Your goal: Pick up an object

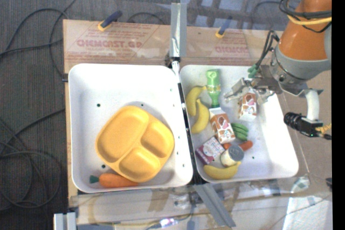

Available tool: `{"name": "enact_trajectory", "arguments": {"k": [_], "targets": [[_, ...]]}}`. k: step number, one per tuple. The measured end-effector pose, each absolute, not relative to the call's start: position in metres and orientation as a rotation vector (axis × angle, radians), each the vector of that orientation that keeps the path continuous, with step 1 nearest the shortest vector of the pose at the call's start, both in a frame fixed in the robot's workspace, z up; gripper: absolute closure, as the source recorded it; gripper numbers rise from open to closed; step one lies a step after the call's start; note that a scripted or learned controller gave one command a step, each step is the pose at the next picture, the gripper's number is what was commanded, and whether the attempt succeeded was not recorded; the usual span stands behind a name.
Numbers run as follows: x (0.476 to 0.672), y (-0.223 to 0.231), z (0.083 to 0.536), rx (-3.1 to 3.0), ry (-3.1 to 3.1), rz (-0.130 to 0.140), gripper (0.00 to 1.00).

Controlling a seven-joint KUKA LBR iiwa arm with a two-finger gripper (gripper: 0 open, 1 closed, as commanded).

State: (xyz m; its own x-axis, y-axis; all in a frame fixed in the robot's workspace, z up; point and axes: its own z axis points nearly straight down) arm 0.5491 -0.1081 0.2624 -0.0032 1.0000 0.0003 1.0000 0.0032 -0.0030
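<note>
Faintly, cardboard [108, 43] lettering, claw [249, 89] over carton [247, 106]

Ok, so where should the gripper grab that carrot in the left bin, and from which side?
Probably at the carrot's thick orange middle, coming straight down, fingers closing across its width. It lies flat along the left bin's near wall, with the yellow tray right behind it, so a side approach looks blocked.
</note>
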Motion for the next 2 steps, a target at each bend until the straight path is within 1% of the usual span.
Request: {"name": "enact_trajectory", "arguments": {"k": [1, 2], "targets": [[0.565, -0.094, 0.100, -2.246, -2.193, 0.001, 0.00], [0.566, -0.094, 0.110, -2.247, -2.193, -0.002, 1.00]]}}
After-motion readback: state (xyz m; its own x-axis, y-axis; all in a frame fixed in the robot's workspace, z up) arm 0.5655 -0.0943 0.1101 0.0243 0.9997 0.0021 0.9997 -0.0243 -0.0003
